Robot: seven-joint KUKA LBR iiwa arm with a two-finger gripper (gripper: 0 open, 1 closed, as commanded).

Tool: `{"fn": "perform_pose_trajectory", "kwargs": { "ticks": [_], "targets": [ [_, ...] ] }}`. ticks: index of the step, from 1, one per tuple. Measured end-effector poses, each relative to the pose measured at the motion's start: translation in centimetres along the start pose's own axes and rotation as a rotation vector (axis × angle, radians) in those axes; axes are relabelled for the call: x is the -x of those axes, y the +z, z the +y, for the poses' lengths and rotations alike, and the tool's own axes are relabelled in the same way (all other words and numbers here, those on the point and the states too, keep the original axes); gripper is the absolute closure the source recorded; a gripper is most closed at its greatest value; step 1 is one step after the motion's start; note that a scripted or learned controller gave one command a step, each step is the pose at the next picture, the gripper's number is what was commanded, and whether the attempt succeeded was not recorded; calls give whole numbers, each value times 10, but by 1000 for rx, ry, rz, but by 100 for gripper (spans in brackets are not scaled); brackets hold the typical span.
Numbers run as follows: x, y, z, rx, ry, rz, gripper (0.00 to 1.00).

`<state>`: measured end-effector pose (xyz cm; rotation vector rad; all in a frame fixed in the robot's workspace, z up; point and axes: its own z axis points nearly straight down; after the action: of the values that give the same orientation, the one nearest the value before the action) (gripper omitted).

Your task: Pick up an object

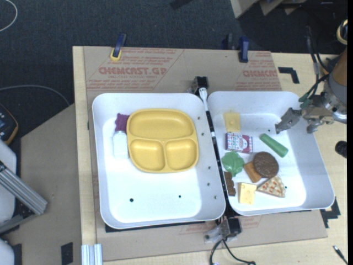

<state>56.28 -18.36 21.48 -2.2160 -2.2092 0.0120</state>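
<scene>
Plainly, the left bin point(105, 148) offers little: a yellow divided tray point(162, 138) sitting partly over a white bottle point(119, 144), too broad and too hidden for an easy grip. The right bin point(309, 170) packs toy food close: a pink packet point(239, 142), green leaf point(233, 163), brown patty point(266, 163) and pizza slice point(272, 187) nearly touching, so a descent there may nudge neighbours. The tool point(300, 121), its jaws apart and holding nothing, hangs just beside the green stick point(274, 145), which may roll away.
</scene>
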Motion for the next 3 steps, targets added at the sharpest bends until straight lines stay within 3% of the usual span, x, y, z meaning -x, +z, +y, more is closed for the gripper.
{"fn": "perform_pose_trajectory", "kwargs": {
  "ticks": [1,3],
  "targets": [
    [0,-8,3,14,-3,-3,0],
    [-5,97,5,7,-4,0,0]
  ]
}}
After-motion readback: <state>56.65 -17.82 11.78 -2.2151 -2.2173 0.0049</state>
